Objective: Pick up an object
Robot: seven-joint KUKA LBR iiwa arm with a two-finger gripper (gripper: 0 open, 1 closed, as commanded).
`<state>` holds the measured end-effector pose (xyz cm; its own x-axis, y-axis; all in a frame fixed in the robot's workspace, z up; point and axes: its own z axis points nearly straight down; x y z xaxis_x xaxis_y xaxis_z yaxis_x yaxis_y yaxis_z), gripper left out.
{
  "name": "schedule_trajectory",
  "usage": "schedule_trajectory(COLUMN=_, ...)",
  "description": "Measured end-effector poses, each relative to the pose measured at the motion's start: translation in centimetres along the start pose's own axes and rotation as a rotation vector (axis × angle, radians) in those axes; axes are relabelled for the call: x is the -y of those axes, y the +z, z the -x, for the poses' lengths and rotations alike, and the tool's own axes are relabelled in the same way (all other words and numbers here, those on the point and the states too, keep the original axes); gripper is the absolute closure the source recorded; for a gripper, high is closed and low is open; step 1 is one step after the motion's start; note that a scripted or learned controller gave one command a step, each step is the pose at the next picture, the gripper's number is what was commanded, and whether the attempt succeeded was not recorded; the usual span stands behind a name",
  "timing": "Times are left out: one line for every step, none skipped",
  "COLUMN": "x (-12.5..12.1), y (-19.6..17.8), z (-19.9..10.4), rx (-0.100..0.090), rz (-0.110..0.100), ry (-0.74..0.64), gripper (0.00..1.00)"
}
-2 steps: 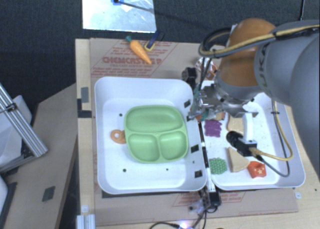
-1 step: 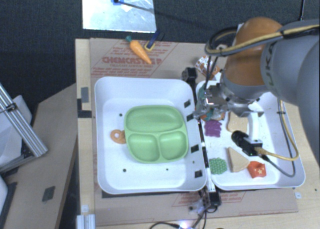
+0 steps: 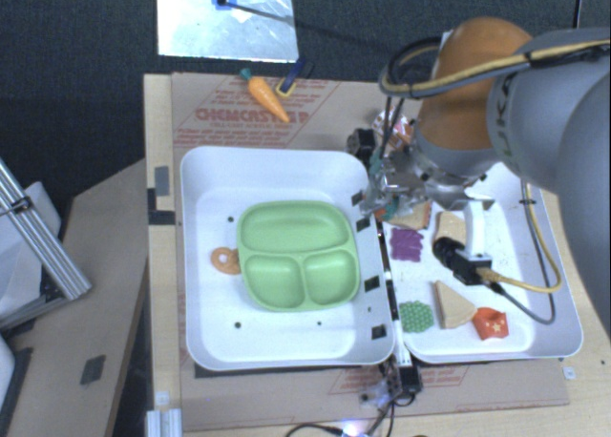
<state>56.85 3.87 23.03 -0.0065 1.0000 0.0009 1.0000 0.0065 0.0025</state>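
A: The bench is a pale board (image 3: 239,106) against a dark backdrop, bearing two shallow white bins side by side.

B: And what is there to pick?

A: All in the right bin (image 3: 563,330): a purple knobbly toy piece (image 3: 407,244) at its left side, a green bumpy round piece (image 3: 415,315) nearer, a tan wedge-shaped block (image 3: 452,303) beside that, a small red-orange block (image 3: 491,323) at the near right.

B: Where's the gripper?

A: The gripper (image 3: 387,192) hangs at the far-left corner of that bin, just beyond the purple piece. I cannot tell its state; the wrist hides it. Nothing visibly held.

B: Likely aiming there, then.

A: My guess too. The left bin (image 3: 205,330) holds a pale green three-compartment plastic tray (image 3: 296,254) and a small orange ring (image 3: 226,260). An orange toy carrot (image 3: 265,98) lies on the board beyond.
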Motion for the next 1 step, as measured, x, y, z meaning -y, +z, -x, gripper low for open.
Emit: schedule_trajectory(x=0.61, y=-0.38, z=0.42, rx=0.001, rz=-0.002, ry=0.005, gripper=1.00)
